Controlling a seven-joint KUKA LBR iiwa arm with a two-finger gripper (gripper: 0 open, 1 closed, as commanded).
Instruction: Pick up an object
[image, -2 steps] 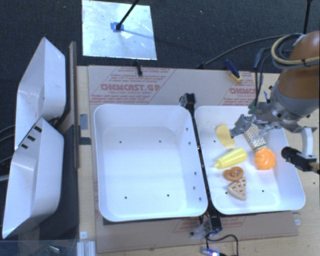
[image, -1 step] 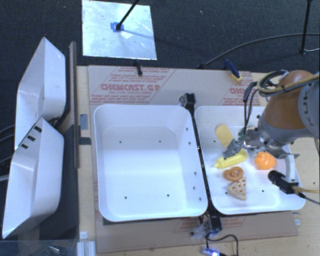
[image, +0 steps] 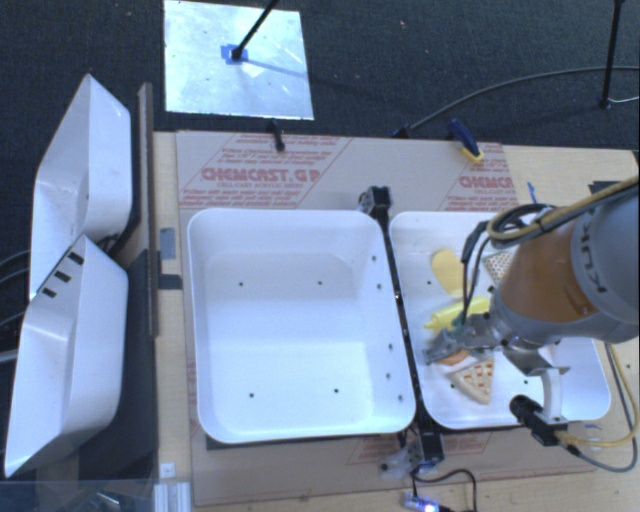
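Waffle wedge (image: 478, 380) — just below the hand (image: 452, 347), right bin (image: 425, 400).

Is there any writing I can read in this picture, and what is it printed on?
"CHEMCAST GP" in red, on the brown board under the bins, behind the left bin.
"CHEMCAST" again in red, cut off, on the same board behind the right bin.
Smaller red lines under both: too blurred to read.
Dark letters on the arm: cut off, not readable.
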